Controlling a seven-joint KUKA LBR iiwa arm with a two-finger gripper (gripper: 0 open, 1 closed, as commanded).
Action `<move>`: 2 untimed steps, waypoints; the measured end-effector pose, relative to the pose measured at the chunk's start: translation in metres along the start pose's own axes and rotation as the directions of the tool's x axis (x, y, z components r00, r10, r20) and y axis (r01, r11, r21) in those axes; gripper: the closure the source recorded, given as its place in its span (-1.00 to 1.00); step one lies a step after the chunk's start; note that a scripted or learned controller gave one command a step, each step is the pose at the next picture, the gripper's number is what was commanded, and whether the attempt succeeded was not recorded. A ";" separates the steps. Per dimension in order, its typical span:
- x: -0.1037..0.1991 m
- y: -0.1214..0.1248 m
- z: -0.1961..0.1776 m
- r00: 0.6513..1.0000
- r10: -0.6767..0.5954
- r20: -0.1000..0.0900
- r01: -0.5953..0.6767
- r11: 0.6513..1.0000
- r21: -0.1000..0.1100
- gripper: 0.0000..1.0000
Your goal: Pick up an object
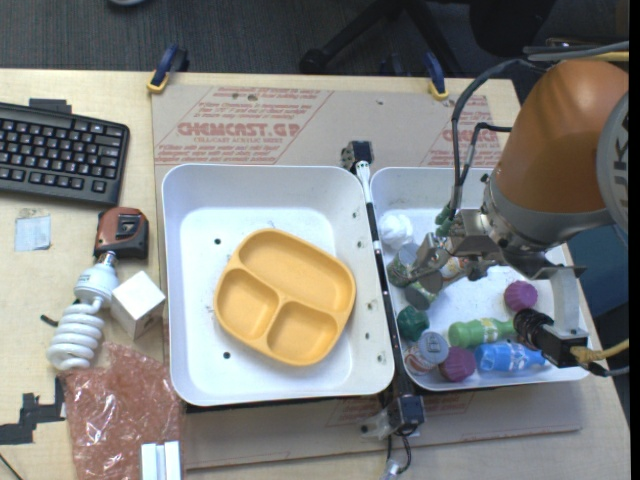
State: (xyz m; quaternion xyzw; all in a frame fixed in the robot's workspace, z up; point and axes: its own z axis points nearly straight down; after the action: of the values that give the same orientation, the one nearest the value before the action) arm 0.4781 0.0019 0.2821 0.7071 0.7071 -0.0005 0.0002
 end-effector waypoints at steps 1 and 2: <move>-0.018 0.032 0.009 1.000 0.001 0.001 -0.001 1.000 -0.003 1.00; 0.006 0.000 0.014 1.000 -0.002 0.000 0.002 1.000 -0.001 1.00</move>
State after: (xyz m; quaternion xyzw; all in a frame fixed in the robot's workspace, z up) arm 0.4779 0.0077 0.2685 0.7064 0.7078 -0.0002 0.0004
